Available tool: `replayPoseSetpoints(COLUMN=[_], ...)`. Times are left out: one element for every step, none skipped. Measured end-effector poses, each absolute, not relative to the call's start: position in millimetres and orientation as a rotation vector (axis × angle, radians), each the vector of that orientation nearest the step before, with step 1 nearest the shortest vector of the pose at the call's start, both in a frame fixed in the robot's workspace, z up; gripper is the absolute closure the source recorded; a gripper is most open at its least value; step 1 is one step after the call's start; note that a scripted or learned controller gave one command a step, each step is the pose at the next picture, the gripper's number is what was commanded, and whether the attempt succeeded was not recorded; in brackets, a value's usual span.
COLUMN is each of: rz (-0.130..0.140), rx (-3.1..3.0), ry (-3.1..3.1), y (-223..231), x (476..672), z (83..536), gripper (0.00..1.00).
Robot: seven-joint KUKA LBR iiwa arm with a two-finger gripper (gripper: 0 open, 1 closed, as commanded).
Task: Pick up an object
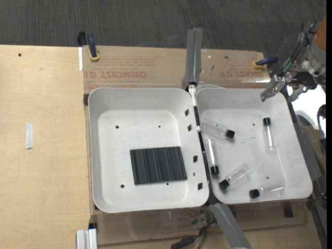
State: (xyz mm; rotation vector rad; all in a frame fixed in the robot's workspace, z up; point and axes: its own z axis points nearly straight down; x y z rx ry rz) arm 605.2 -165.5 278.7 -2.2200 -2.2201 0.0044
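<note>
Several clear vials with black caps lie in the right bin [290,139]. One vial [218,129] is near the bin's upper left and another [268,135] at the upper right. A third vial [211,157] lies along the left wall, and two more [234,177] [267,191] rest near the front. My gripper [281,91] hangs above the right bin's far right corner, apart from all the vials. It is open with nothing between its fingers.
The left bin [104,139] holds a black ribbed tray [158,165]. A grey divider post [193,56] stands between the bins at the back. Blue and yellow clamps [89,45] [265,62] hold the cardboard behind the bins.
</note>
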Motion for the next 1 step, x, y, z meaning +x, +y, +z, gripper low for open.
replayPoseSetpoints(rz=[0.004], rx=[-2.153], ry=[-2.285], y=[-96.7], x=[590.5], z=[113.3], gripper=[0.00])
